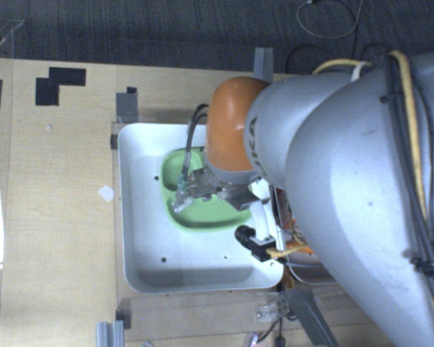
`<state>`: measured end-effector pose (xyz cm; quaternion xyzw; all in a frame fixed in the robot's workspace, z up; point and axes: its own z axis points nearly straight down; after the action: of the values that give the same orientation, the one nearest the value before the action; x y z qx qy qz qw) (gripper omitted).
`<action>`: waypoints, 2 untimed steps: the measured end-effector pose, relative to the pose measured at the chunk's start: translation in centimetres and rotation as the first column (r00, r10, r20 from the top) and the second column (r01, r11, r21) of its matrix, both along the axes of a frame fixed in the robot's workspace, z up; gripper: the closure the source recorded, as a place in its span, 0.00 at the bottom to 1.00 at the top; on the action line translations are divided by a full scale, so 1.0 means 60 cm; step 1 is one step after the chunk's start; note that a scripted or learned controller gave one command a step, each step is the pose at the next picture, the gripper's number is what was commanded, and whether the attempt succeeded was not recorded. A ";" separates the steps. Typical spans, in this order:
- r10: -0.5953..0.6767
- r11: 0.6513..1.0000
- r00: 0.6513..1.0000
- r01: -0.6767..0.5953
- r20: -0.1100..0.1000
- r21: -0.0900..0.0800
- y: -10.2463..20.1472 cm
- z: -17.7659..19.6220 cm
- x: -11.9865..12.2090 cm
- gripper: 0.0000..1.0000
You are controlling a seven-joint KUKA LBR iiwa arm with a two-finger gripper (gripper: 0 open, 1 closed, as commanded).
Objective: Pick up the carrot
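Over the left white bin [141, 266], my gripper [182, 197] hangs above a green plate [202, 215], its state one I cannot tell, and no carrot that I can pick out, likely light, stiff, best pinched mid-length.

— What can't you make out?
— My own arm [333, 157] covers the right bin and part of the green object [199, 212].
— And your gripper [182, 202]?
— Blurred; my fingers are unclear.

Green plate [202, 212] lies in white bin [141, 215] — on wooden bench [50, 215].
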<state>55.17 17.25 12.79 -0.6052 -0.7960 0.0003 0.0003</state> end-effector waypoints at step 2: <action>0.066 0.998 0.998 -0.066 0.003 0.001 0.077 -0.056 0.081 0.00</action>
<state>60.00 21.87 9.41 -0.5786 -0.8156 -0.0008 -0.0005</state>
